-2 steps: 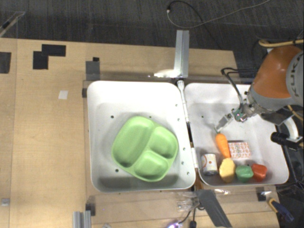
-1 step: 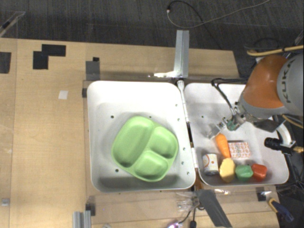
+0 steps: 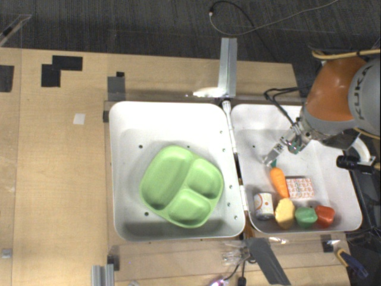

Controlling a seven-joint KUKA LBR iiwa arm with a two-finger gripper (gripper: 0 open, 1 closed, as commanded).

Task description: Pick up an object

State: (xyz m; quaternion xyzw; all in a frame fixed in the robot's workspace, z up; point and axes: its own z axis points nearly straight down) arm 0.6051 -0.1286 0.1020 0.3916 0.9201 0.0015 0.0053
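White plastic bins sit side by side on the pale wooden surface (image 3: pixel 53 177). Left bin (image 3: pixel 128 130) carries a green divided plate (image 3: pixel 181 185) with three compartments, lying slightly right of the bin's centre and turned at an angle.

Right bin (image 3: pixel 253 124) holds a cluster of small items along its near edge. An orange carrot (image 3: pixel 278 182) lies tilted, its green tip pointing up toward the tool. Just right of the carrot sits a small flat card with red print (image 3: pixel 300 187). Below the carrot, a small can (image 3: pixel 264 204) lies against a yellow toy food piece (image 3: pixel 285 211); next in the row come a green piece (image 3: pixel 306 217) and a red-orange piece (image 3: pixel 325 214), each touching its neighbour.

Arm (image 3: pixel 339 100) reaches in from the right, orange band above the wrist. Tool (image 3: pixel 273 157) hangs over the middle of the right bin, slanted down and to the left, its tip just above the carrot's green end. Nothing is visible between its fingers; too small and blurred to tell how far open they are. Whether the tip touches the carrot cannot be told.

A metal post (image 3: pixel 228 64) stands at the far end of the gap between the bins.
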